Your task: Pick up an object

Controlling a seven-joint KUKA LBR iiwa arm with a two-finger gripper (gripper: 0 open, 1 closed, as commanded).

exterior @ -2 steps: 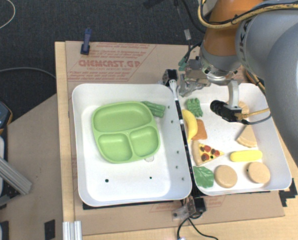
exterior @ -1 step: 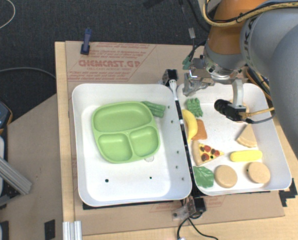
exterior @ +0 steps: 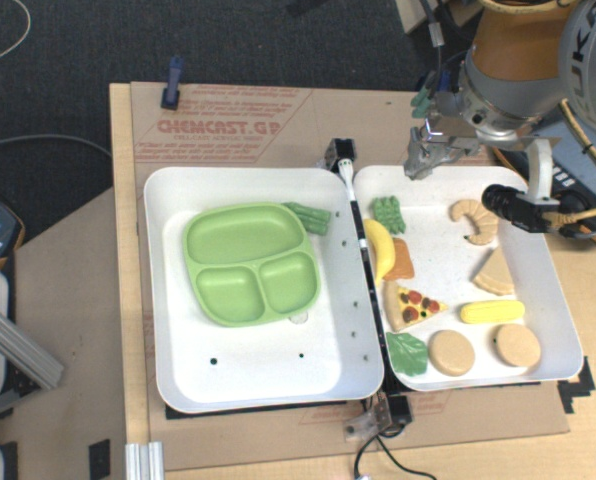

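Your gripper point(exterior: 425, 160) hangs over the right bin's point(exterior: 563, 313) far-left rim; whether it grips or gapes, you cannot tell. The arm hides the bench behind. Nearest it inside, the banana point(exterior: 381, 248) lies lengthwise along the bin's left wall.

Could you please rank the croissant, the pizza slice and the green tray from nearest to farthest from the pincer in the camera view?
From the pincer:
1. Croissant, right bin, upper part.
2. Pizza slice, right bin, lower left.
3. Green tray, left bin.
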